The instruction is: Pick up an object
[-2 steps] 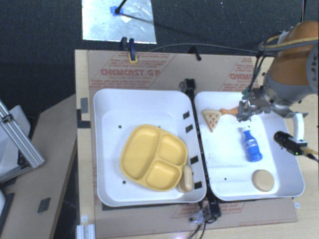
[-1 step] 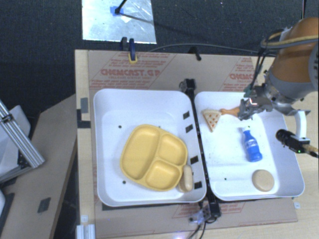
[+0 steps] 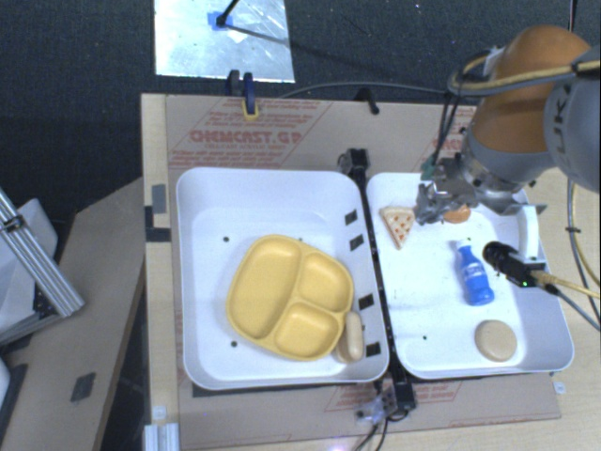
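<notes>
Camera view: the gripper [image 3: 434,198] hangs low over the right bin [image 3: 554,346], toward that bin's 11 o'clock corner. Whether the jaws are released or clenched cannot be told; the wrist body hides them.

Objects in the right bin:
- A pizza slice [image 3: 398,224] lies just beside the gripper, at its 8 o'clock.
- A small orange piece [image 3: 457,215] lies just beside the gripper, at its 4 o'clock, partly under the wrist.
- A blue bottle [image 3: 474,274] lies near the bin centre, at 5 o'clock from the gripper.
- A round bun [image 3: 496,340] rests toward the bin's 5 o'clock corner, well apart from the gripper.

The left bin [image 3: 202,252] carries a yellow tray [image 3: 289,297], with a pale bread roll [image 3: 351,336] touching the tray at its 4 o'clock edge.

Judgement: the step in hand is the descent onto a target; the pizza slice or the orange piece is the likely candidate.

Procedure for a sound grasp:
1. Centre the jaws over one object only, apart from its neighbour.
2. For the flat slice, set the jaws across its narrow width and go fully down to the bin floor.
3. Keep off the divider [image 3: 371,271] between the bins, at 9 o'clock from the slice.
4. Lift straight up; confirm that the object rises between the jaws.
</notes>
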`<move>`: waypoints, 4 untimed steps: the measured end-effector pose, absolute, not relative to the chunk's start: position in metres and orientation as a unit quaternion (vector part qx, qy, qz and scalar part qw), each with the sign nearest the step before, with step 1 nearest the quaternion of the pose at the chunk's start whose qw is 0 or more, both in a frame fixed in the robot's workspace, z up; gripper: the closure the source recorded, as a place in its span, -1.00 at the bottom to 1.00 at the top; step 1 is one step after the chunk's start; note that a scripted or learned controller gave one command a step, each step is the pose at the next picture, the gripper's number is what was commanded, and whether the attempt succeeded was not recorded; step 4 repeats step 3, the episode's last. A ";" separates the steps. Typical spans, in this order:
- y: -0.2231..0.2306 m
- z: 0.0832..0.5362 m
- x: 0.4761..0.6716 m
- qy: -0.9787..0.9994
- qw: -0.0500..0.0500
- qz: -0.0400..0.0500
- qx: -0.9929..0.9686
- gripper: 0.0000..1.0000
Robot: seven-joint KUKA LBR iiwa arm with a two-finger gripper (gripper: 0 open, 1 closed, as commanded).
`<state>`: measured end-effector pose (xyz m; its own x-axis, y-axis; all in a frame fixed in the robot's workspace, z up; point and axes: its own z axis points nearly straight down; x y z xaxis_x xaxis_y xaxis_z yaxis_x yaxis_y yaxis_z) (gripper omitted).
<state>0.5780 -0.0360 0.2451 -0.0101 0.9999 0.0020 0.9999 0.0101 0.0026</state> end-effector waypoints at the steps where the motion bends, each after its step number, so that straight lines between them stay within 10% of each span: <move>1: 0.013 0.251 0.573 0.711 0.000 0.002 0.703 1.00; 4: 0.110 0.236 0.558 0.710 0.000 0.000 0.704 1.00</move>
